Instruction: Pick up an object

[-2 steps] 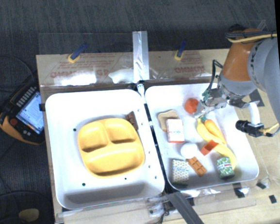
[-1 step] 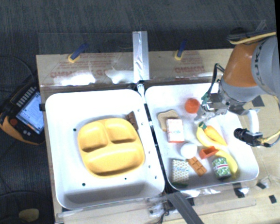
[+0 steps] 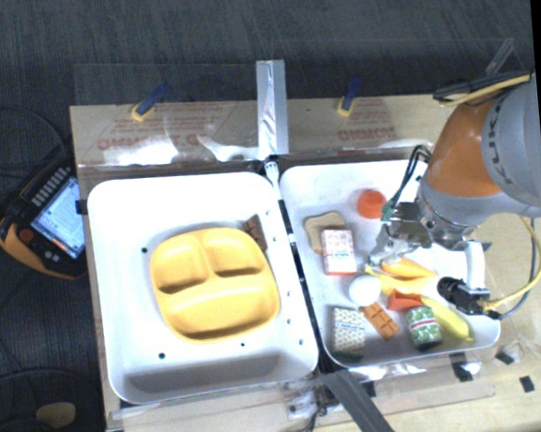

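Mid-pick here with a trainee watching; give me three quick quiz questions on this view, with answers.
1. True or false: the yellow divided tray lies in the left bin.
2. Which bin is the gripper over: A left, B right?
3. Fill in: the orange ball lies beyond the slice of ____.

Key: 1 true. 2 B, the right bin. 3 bread.

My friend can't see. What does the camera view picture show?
A grey and orange robot arm reaches into the right bin, which holds toy food like a banana and bread. The left bin holds a yellow tray.
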`<state>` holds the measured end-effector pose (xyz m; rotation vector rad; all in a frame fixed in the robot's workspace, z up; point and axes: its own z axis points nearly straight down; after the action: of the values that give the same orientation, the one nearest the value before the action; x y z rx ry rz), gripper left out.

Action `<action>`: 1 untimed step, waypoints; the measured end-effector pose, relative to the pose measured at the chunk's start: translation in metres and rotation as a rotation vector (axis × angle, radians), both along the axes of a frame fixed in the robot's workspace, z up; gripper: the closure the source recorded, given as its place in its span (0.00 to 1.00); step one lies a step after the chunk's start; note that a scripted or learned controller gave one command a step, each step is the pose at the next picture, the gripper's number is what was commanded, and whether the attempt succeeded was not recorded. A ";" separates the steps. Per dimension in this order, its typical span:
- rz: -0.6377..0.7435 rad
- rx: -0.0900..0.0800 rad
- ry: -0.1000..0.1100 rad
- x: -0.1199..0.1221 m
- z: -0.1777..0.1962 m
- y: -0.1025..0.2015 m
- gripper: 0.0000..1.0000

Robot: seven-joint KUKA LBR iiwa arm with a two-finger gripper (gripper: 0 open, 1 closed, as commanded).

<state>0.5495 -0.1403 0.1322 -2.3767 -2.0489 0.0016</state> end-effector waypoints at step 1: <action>-0.025 -0.004 -0.001 0.022 0.138 0.066 1.00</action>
<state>0.5716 -0.0738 0.2706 -2.4051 -2.0215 0.0047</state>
